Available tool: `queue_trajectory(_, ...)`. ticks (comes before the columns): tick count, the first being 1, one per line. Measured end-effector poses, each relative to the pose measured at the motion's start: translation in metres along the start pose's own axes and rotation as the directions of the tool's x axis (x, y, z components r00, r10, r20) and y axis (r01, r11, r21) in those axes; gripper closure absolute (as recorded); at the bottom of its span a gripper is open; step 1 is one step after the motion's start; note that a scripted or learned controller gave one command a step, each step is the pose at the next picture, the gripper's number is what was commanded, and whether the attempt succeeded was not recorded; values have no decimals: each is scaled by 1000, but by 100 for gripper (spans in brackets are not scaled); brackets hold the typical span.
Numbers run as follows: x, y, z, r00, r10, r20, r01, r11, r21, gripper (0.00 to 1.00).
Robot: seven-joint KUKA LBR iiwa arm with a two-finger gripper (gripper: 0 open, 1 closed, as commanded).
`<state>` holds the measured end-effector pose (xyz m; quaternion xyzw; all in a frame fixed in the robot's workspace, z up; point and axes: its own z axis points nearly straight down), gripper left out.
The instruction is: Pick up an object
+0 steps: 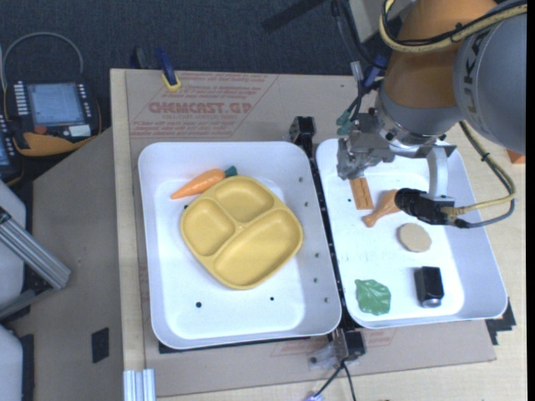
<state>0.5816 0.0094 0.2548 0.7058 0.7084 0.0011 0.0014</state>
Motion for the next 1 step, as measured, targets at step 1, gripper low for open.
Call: queue_trajectory(1,51,12,-2,1000,1,0,-1,1000,0,100)
